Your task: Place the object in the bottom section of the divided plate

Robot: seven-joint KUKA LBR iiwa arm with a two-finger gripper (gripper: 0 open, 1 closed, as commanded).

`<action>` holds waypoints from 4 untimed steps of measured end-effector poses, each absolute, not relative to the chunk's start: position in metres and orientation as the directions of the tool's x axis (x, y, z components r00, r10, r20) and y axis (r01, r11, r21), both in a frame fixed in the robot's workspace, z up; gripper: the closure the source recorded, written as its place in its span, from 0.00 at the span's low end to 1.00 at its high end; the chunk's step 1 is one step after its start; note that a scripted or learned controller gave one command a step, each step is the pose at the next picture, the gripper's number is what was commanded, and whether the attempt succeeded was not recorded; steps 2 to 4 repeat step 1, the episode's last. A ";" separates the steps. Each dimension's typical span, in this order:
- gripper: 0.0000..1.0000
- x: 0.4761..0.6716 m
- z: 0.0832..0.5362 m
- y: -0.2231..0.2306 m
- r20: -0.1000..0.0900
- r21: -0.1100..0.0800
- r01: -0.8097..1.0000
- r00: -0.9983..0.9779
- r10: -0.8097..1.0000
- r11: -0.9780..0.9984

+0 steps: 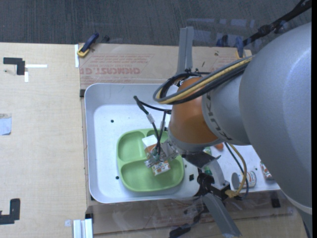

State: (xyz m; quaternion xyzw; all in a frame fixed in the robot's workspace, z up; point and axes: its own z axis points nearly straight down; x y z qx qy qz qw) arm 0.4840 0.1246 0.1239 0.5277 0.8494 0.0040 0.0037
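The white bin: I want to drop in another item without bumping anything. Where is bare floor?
Free: the bin floor left of the green divided plate, and the strip between the plate's top edge and the bin's far wall. Crowded: the plate's right half, where the gripper hangs over a small object, with cables above.

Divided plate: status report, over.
Gripper low over green divided plate, bottom section. Small object at its tip; grasp unclear. Arm hides plate's right side.

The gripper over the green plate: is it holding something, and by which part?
It cannot be told. The gripper sits over the green divided plate, with a small white and orange object at its tip; no hold is visible.
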 end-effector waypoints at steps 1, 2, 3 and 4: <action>0.00 0.482 0.118 0.123 -0.002 0.001 0.896 -0.443 0.896 0.443; 0.00 0.482 0.118 0.123 -0.002 0.001 0.896 -0.443 0.896 0.443; 0.00 0.482 0.118 0.123 -0.002 0.001 0.896 -0.443 0.896 0.443; 0.00 0.482 0.118 0.123 -0.002 0.001 0.896 -0.443 0.896 0.443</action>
